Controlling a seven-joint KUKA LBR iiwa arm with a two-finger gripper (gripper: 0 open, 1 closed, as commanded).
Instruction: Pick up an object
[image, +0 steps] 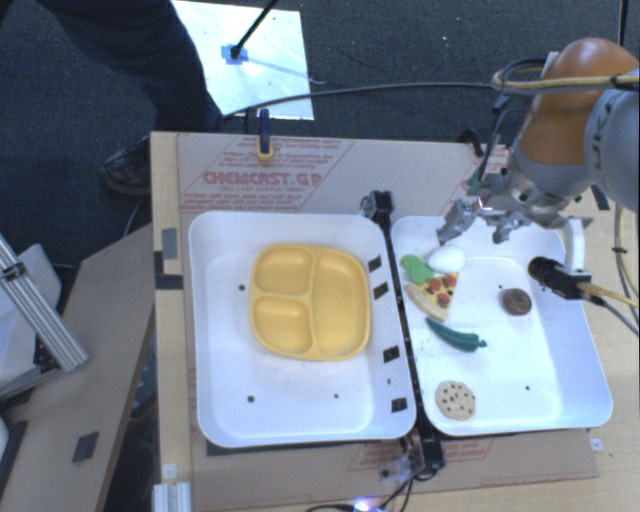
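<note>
Gripper (478, 222) hung over the far rim of the right bin (560, 400), its fingers spread apart and holding nothing. White egg (447, 260) lay just below and left of it, nearest of the toys, touching the pizza slice (435, 293) and a green piece (416, 268)

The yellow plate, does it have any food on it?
Empty. The yellow plate shows three bare compartments; the toy foods lie in the right bin.
</note>
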